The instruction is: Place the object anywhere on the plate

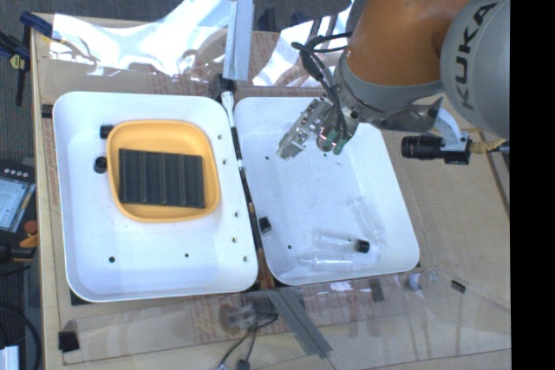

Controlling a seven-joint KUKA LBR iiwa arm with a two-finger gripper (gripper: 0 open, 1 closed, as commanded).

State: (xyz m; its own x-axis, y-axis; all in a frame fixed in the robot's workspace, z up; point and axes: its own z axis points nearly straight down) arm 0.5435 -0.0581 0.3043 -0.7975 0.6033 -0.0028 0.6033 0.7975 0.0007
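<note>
Hanging over the upper part of the right bin (381, 186), the gripper (305, 134) has fingers whose state I cannot tell. Toward that bin's lower edge lies a clear tube with a black cap (340, 243). Left of that bin, the yellow plate (165, 134) with its dark ribbed insert sits in the left bin (78, 256).

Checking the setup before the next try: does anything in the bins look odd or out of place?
The yellow plate in the left bin already bears a dark ribbed block. The clear objects lie near the right bin front edge, well apart from the gripper, which is above that bin's back.
</note>
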